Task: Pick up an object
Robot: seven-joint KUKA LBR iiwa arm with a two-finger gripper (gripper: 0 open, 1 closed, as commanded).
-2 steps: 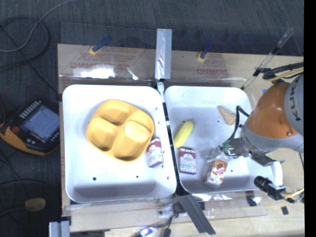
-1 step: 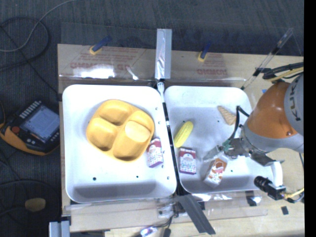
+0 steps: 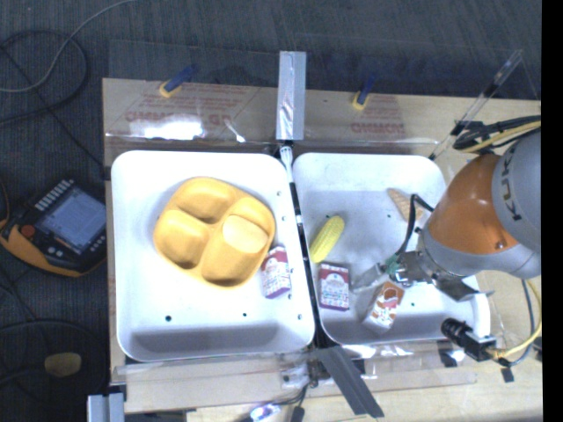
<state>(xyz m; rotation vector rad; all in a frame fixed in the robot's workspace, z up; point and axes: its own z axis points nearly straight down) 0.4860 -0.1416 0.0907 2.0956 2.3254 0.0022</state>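
The grey two-finger gripper (image 3: 393, 273) hovers low in the right white bin (image 3: 369, 170); its opening cannot be judged. The small red-and-white packet (image 3: 384, 305) lies just below it, long axis tilted near-vertical.

Grey arm (image 3: 493, 218) reaching in from right, claw (image 3: 393, 273) lowered

Even overhead light leaves the two white bins (image 3: 211, 341) bright and nearly washed out, glare streaking the clear plastic sheet (image 3: 189, 121) behind them, while the dark floor (image 3: 53, 60) stays dim and the whole frame looks slightly soft.
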